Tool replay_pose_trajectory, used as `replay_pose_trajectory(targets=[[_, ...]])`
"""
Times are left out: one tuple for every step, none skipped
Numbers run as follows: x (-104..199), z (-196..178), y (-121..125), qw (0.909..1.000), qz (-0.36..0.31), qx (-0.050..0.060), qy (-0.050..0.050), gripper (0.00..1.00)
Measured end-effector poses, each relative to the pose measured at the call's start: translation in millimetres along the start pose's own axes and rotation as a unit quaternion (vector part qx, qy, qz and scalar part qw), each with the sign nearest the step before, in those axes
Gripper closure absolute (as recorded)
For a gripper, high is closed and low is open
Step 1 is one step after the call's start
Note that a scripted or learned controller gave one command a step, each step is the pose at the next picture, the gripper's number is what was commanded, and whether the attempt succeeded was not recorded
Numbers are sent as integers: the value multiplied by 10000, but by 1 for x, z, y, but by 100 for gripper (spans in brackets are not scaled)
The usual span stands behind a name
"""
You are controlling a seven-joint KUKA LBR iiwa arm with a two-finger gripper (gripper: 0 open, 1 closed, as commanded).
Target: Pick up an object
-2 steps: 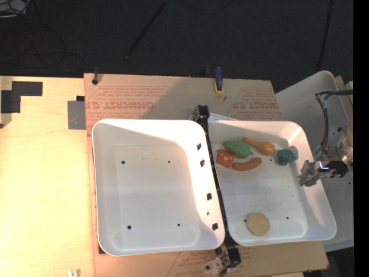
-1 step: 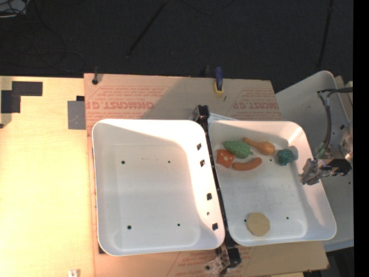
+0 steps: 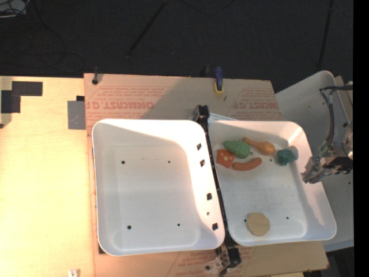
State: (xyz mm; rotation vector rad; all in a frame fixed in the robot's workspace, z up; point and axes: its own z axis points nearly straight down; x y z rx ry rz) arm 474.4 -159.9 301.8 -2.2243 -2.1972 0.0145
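The pincer (image 3: 316,170) sits low at the right bin's (image 3: 311,212) right rim, about level with the row of toys, and nothing lies between its tips. Its tips are too small and blurred here, so I cannot tell whether they are apart or together.

All the candidates lie to the pincer's left, inside that bin. Nearest is the teal lump (image 3: 286,155), just beside the pincer and slightly farther back. Beyond it, still leftward, come the carrot (image 3: 260,146), the red sausage (image 3: 247,164), the green piece (image 3: 238,149) and the tomato (image 3: 225,158), bunched close together with some touching. The tan disc (image 3: 258,224) lies apart from the rest, ahead of the pincer and to its left, toward the near edge of the bin.

The left bin (image 3: 109,212) lies well beyond the toys, past the black clips (image 3: 208,197) that join the two rims and keep the bins from sliding on the table (image 3: 34,172).

I judge the pick not yet made: the pincer stands at the rim, likely because the arm enters from that side. The teal lump looks the easiest reach, yet it sits near the wall, which may crowd one tip. The disc has free room all round but lies flat, so it may slip.
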Motion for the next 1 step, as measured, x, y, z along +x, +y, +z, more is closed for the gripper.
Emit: replay_pose_trajectory(targets=[[-1, -9, 0, 10000, -31, 7, 1, 100]])
